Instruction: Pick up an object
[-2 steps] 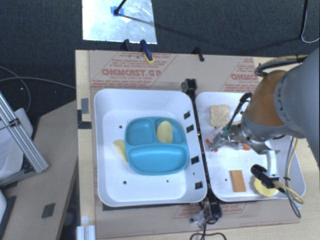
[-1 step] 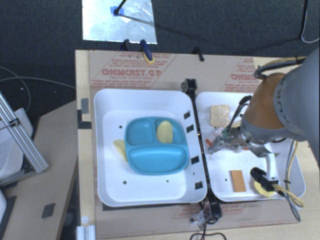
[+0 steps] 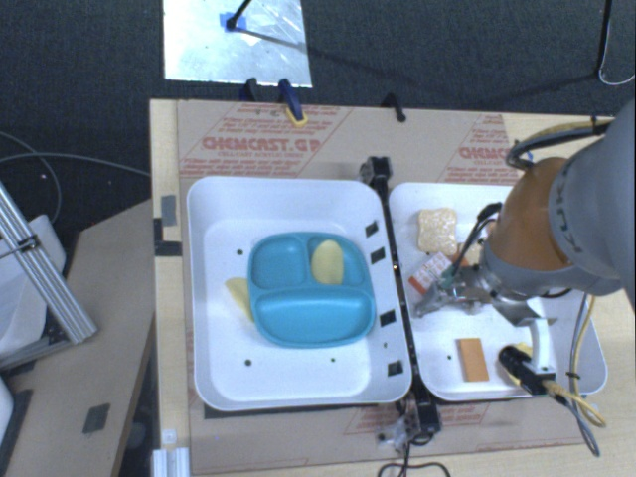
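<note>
Camera view puts the gripper (image 3: 429, 301) low over the right bin (image 3: 442, 371), near its left wall; whether it is wide or narrow we cannot tell, and we see nothing held in it. A red-and-white packet (image 3: 427, 269) lies just beside its tip. An orange block (image 3: 472, 359) lies near it, toward the front, apart from it. Beyond the packet sits a tan block (image 3: 437, 232). Farther off, the left bin (image 3: 214, 266) holds a blue plate (image 3: 308, 321) with a yellow piece (image 3: 328, 261) in one compartment.

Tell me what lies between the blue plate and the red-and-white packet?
The two bins' meeting walls, with black clips on them, in the camera view.
</note>
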Motion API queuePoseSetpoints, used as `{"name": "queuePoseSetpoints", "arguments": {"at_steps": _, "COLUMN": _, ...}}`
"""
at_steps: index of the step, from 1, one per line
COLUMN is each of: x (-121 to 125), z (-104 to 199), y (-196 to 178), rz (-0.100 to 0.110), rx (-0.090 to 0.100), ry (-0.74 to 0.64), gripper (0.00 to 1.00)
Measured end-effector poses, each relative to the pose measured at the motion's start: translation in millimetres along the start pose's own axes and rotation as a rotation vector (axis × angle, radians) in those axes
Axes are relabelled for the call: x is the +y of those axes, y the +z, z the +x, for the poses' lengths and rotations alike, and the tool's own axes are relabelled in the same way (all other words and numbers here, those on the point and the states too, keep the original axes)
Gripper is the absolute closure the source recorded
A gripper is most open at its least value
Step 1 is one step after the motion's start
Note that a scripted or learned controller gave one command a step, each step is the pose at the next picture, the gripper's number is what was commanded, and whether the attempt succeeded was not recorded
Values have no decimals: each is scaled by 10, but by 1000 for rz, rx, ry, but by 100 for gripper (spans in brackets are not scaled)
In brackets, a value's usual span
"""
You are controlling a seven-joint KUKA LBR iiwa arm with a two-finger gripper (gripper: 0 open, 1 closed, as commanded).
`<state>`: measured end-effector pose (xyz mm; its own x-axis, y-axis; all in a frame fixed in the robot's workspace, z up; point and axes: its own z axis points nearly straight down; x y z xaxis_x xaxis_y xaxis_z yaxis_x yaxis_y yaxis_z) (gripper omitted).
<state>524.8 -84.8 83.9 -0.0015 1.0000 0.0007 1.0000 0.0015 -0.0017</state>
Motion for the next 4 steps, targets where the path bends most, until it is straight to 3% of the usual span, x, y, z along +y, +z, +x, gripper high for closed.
{"name": "queuePoseSetpoints", "arguments": {"at_steps": 1, "x": -376, "z": 167, "y": -1347, "rz": -13, "rx": -1, "ry": -4, "gripper": 0}}
{"name": "queuePoseSetpoints", "arguments": {"at_steps": 2, "x": -387, "z": 1237, "y": -985, "rz": 0, "rx": 4, "ry": -13, "gripper": 0}}
{"name": "queuePoseSetpoints", "arguments": {"at_steps": 3, "x": -371, "z": 1168, "y": -1105, "rz": -5, "rx": 0, "ry": -6, "gripper": 100}}
{"name": "queuePoseSetpoints", "arguments": {"at_steps": 4, "x": 147, "z": 1812, "y": -1605, "rz": -11, "rx": 2, "ry": -10, "gripper": 100}}
